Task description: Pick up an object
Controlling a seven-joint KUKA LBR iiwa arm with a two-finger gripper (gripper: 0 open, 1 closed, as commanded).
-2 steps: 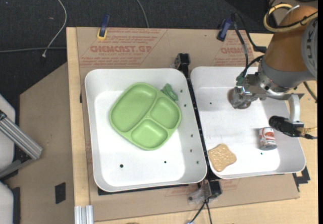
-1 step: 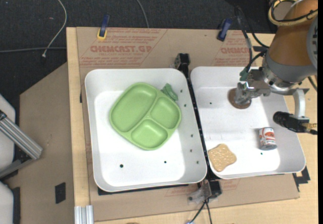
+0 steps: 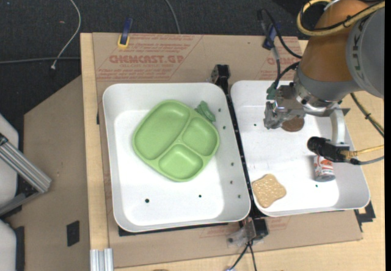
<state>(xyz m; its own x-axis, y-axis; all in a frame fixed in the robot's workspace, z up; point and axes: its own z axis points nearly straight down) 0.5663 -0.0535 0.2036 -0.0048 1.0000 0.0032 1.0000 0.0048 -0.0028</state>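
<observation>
Green plate [image 3: 176,139] – smooth matt plastic; bins [image 3: 122,202] – glossy white plastic.

Single fixed camera: above the bench [image 3: 98,141], angled downward, taking in both bins from moderate distance.

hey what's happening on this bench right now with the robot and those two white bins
A grey KUKA arm with an orange band has its two-finger gripper lowered into the right white bin, just over a small round brown object; whether it is gripping it cannot be told. That bin also holds a tan cracker-like piece near the front and a small can to the right. The left white bin holds a green divided plate with a small green item at its edge.
</observation>
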